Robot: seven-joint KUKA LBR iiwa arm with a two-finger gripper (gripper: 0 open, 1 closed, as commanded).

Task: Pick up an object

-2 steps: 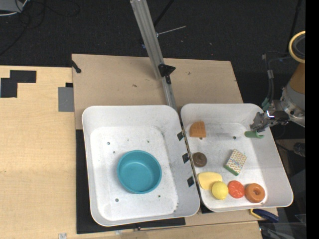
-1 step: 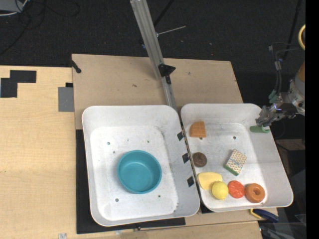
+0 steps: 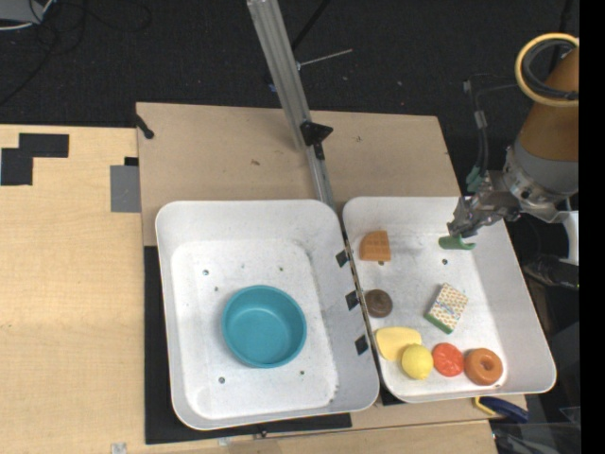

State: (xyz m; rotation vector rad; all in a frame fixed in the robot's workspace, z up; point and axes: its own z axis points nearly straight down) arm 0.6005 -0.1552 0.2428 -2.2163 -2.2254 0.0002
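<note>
— Two shallow white bins side by side on the counter [image 3: 85, 282]. Left bin [image 3: 189, 244]: just a teal bowl [image 3: 265, 324], upright, sitting toward the near middle.

— And the right bin [image 3: 525, 348]?

— Crowded along the near edge. From left to right: a yellow banana-like piece [image 3: 395, 339] touching a yellow lemon [image 3: 416, 361], then a red tomato [image 3: 447, 359], then an orange-brown doughnut [image 3: 484, 366] just beside it. Further up, near the left wall, a dark brown round piece [image 3: 378, 303], and above that an orange-tan block [image 3: 375, 246]. Toward the middle right, a pale patterned sponge with a green edge [image 3: 447, 306], lying tilted.

— End effector?

— Reaching in from the right, low over the far right corner of the right bin. End effector [image 3: 468, 223] pointed down and left, tips right at a small green object [image 3: 458, 243] lying flat on the bin floor. Touching or just above — cannot tell. Fingers too dark and small against the wrist to read as wide or narrow; cannot tell whether anything is gripped.

— Anything else around?

— A grey metal rail [image 3: 284, 74] slanting from the top down to the gap between the bins. Black clips [image 3: 352, 299] along the seam between the bins.
</note>
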